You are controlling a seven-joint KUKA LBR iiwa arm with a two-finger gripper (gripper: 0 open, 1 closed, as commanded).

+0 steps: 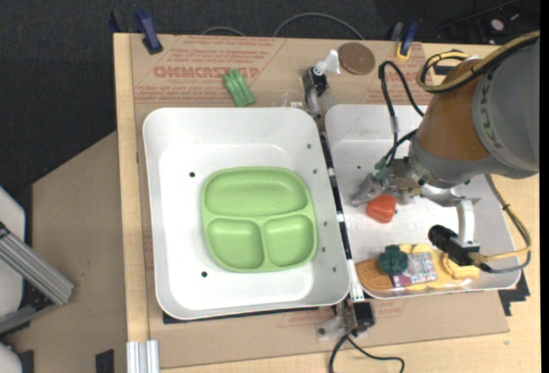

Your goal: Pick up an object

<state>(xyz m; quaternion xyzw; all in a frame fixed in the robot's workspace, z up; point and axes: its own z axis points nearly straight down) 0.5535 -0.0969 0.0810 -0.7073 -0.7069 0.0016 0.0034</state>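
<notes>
Camera view: gripper (377, 184) low in right bin (360, 127), just above orange toy (382, 208). Can't tell if open or shut. Could miss toy & push it toward pile by front wall. Could bump wall w/ wrist too.

A grey robot arm (515, 105) enters from the right edge of the frame, its bulky body filling the upper right. An orange band (450, 127) wraps it above the wrist. The arm angles down and leftward, ending in a gripper (377, 184) at centre right, pointing left.
</notes>
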